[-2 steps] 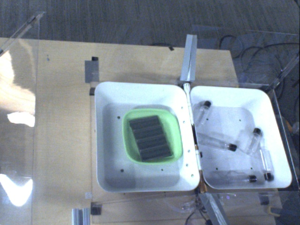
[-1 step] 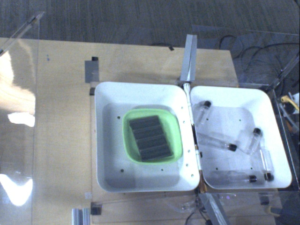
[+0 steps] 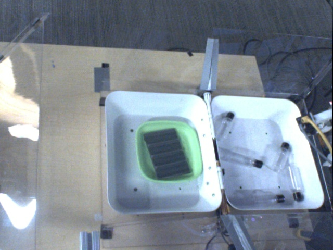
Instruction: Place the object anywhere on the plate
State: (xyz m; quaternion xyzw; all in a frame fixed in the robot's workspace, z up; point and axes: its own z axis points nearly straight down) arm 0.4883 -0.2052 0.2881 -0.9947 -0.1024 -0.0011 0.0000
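We counted two white bins: the left bin (image 3: 111,155) and the right bin (image 3: 244,105). One green plate (image 3: 141,146) sat in the left bin, with one dark ribbed block (image 3: 166,153) lying on it. Five clear vials (image 3: 243,158) lay scattered in the right bin. Bare bin floor ringed the plate. The wooden bench (image 3: 62,139) stood on dark carpet (image 3: 130,9). We could not tell the gripper's state.

Soft, slightly blurry view; bright glare patches on the bench (image 3: 21,113) at left.
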